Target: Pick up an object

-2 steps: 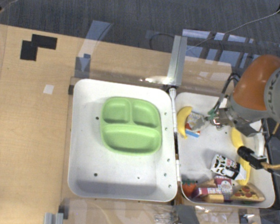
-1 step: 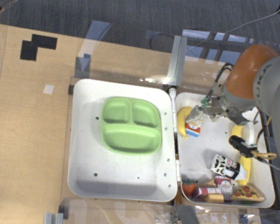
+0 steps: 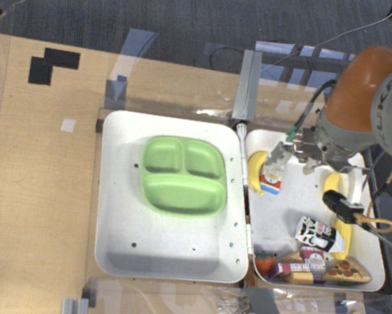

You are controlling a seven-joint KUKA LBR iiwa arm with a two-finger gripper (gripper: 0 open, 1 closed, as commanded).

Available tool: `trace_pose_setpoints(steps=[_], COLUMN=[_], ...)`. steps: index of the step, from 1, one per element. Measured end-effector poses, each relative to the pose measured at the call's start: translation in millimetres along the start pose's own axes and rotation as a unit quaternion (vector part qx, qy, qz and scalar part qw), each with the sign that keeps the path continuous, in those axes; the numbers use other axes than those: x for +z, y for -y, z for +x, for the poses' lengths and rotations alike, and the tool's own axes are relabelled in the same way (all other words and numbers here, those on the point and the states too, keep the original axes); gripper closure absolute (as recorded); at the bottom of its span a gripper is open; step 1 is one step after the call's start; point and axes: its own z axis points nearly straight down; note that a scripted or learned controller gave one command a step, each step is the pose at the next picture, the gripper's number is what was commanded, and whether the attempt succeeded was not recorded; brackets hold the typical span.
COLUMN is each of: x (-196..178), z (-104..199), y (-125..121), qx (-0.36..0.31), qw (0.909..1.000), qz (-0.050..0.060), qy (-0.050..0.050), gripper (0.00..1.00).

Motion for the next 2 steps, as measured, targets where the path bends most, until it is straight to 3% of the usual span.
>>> trace_pose_setpoints(steps=[1,2], x=[91.3,79.9], z=[-26.1,-24.9], y=[-16.6,-18.5], qx=[0.058,0.057], qw=[0.9983,0.9984], qz=[0.001,-0.002], qy=[0.000,0.000], gripper=[0.00,1.00])
